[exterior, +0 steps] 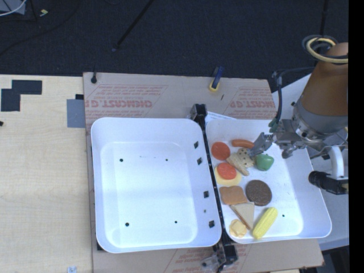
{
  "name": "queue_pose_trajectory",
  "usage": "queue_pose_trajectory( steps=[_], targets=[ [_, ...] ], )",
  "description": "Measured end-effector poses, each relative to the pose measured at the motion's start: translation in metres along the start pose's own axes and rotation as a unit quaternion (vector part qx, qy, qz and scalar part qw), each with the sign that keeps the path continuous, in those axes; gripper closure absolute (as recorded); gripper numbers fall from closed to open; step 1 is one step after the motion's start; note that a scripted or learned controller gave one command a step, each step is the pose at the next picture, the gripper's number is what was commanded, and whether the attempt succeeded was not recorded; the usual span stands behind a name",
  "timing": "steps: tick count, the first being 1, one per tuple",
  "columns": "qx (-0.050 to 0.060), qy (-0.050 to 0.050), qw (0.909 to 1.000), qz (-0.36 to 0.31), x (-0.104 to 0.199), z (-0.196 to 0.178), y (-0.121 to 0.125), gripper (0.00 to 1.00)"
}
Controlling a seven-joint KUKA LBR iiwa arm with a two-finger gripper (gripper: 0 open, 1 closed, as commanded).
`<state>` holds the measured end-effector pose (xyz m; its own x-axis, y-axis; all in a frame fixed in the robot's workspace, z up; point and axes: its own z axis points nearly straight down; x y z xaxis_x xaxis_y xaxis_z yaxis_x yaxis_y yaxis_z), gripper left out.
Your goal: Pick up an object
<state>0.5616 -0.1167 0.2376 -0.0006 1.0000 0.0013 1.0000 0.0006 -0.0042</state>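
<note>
The tool (pixel 263 145) is low over the right bin (pixel 310 209), close to its upper part, and it points to the left, toward the food toys. Whether it is spread or pressed together, I cannot tell, because it looks dark and blurred. Its tip is just beside a green round toy (pixel 264 162) and a pale cheese wedge with holes (pixel 241 162); nothing is seen pinched in it.

The arm (pixel 324 95) comes in from the right, leaning down and leftward, with the orange band high and the grey wrist below it.

In the same bin lie a red tomato (pixel 220 150), a sausage (pixel 243 143), a brown cookie (pixel 259 192), a bread slice (pixel 233 195) and a yellow corn cob (pixel 265 222). The left bin (pixel 102 181) is beside it on the tabletop (pixel 40 181).
</note>
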Motion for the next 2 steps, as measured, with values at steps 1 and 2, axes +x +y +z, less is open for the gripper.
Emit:
queue_pose_trajectory(
  steps=[1, 2],
  targets=[
    [0.001, 0.000, 1.0000, 0.000, 0.029, 0.157, 0.001, 0.00],
    [-0.003, -0.001, 1.0000, 0.000, -0.022, 0.149, 0.046, 0.00]
  ],
)
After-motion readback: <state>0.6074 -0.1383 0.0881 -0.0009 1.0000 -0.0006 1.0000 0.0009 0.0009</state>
